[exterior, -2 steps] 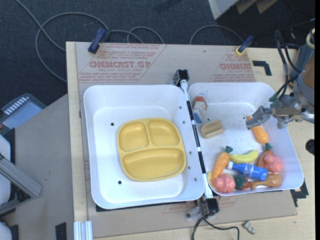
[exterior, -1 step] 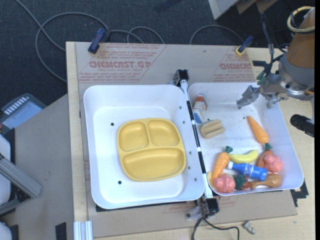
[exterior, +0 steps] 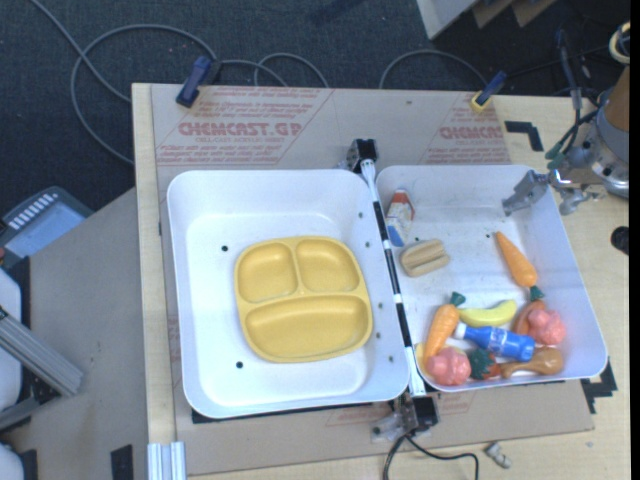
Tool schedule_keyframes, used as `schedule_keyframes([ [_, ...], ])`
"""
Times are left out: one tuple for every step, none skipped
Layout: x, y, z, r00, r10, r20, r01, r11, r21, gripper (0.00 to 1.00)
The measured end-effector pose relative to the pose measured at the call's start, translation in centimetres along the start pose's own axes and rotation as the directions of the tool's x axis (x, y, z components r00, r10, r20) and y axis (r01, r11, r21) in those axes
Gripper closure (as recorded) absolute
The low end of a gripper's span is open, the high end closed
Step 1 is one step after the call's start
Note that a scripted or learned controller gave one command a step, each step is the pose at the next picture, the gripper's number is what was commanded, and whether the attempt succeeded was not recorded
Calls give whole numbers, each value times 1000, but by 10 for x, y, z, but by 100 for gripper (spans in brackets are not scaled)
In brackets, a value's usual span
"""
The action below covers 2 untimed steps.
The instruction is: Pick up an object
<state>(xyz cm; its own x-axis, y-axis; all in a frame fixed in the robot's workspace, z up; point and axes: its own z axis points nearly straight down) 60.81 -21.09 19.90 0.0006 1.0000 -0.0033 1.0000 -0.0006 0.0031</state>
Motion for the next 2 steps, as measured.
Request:
schedule_keyframes([
  [-5,2,100,1000,-2,-7,2,1000,7,0],
  [9,-19,114,1000,0,-4,0,1000,4,0],
])
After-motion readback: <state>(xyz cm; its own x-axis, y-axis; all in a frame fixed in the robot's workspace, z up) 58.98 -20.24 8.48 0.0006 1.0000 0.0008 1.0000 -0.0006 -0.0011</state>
